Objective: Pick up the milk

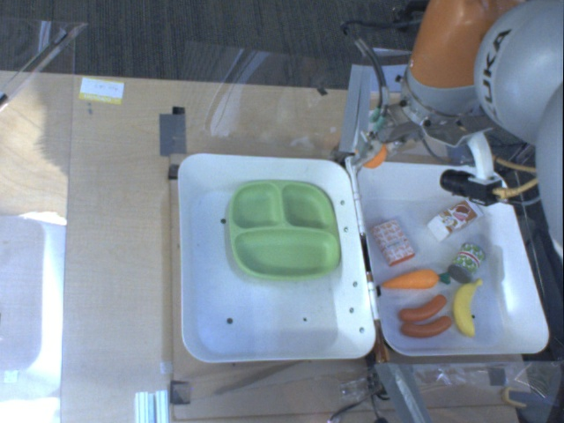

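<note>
The milk [452, 219] is a small white and brown carton lying on its side in the right bin [520, 324], near the bin's far right. My gripper [375, 144] hangs over that bin's far left corner, next to the divider between the bins. It is well to the left of the milk and apart from it. A small orange piece [377, 158] shows just beneath the gripper; whether it is held is unclear.
The right bin also holds a pink patterned box [391, 241], a carrot [412, 280], two sausages [425, 317], a banana [464, 308] and a small green can [468, 258]. A green divided plate [284, 229] lies in the left bin [203, 324]. The arm's bulk looms over the far right.
</note>
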Robot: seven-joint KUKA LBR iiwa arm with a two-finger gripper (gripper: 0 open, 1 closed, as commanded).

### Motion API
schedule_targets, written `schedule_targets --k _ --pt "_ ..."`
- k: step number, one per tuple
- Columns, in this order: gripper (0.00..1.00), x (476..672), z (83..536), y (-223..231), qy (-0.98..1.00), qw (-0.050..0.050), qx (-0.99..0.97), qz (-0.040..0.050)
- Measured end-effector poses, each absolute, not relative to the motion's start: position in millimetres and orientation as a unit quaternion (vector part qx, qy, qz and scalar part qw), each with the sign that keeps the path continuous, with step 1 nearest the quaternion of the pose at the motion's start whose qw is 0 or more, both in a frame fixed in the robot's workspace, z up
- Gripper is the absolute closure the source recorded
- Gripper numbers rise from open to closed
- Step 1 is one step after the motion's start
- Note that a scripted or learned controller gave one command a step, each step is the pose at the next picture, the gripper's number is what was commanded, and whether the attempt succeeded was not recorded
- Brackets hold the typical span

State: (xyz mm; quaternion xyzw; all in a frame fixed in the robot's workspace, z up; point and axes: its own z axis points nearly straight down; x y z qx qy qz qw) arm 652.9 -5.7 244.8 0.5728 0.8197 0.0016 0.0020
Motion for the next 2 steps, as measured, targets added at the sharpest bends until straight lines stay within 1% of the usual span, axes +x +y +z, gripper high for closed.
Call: schedule_targets --k 1,2 --pt "1.0 660.3 212.4 79.0 0.819 0.001 0.573 0.0015" --pt "1.0 540.6 209.6 26.4 0.797 0.002 0.604 0.0018"
